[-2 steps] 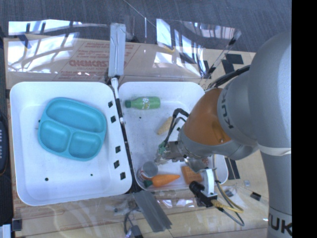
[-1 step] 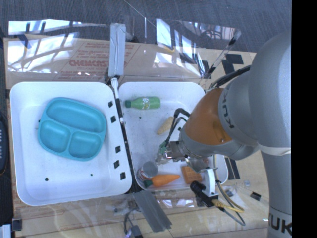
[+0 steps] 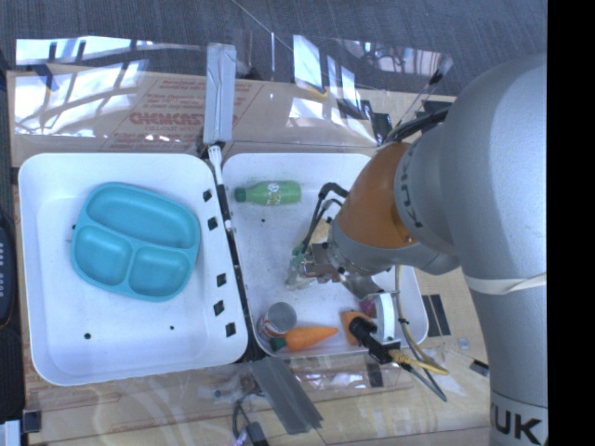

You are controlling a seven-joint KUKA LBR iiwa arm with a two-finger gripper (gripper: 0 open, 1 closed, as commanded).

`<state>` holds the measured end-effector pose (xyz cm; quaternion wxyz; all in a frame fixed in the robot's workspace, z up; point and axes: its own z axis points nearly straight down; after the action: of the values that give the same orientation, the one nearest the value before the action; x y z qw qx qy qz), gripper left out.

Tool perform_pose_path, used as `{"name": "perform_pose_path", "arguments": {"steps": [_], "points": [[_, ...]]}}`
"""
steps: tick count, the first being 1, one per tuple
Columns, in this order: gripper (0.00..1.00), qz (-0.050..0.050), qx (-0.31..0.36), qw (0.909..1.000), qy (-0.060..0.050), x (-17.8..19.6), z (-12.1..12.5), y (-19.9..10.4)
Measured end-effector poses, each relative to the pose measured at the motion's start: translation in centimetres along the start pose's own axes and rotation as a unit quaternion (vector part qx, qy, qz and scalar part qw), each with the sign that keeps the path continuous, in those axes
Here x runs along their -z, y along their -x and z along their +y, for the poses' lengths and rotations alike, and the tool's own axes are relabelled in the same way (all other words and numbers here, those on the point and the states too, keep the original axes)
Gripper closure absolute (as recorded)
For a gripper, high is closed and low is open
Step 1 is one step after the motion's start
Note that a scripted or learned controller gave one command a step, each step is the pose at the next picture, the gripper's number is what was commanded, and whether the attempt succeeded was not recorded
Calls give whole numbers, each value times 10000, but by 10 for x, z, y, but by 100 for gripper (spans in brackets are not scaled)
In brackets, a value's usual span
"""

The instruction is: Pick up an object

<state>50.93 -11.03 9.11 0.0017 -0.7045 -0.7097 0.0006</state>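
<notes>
Bins sit side by side across the middle of the frame. The left bin (image 3: 42,249) holds a blue divided plate (image 3: 136,240), lying flat in its upper middle, with bare white floor below it and along the bottom edge.

The right bin (image 3: 279,170) is the crowded one. A green bottle (image 3: 268,192) lies on its side near the top edge, just right of the divider between the bins, with open floor around it. Along the bottom rim, low in the frame, a small round cup (image 3: 278,321) sits just beside an orange carrot (image 3: 310,337), and to the right of the carrot there is a small orange piece (image 3: 351,323) close against the arm.

The arm (image 3: 483,184) fills the right side of the frame, its orange band (image 3: 376,207) hanging over the right half of this bin. The gripper (image 3: 305,269) points down at the centre of the bin floor, between the bottle above and the cup below, touching neither. Whether its fingers are apart or together cannot be told; cables and wrist hardware clutter that spot. Nothing is seen held.

Free floor in the right bin lies mostly on its left-centre strip.
</notes>
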Motion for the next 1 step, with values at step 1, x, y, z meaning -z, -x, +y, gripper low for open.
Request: {"name": "perform_pose_path", "arguments": {"steps": [1], "points": [[100,-3,9,10000,3,0,-33,9]]}}
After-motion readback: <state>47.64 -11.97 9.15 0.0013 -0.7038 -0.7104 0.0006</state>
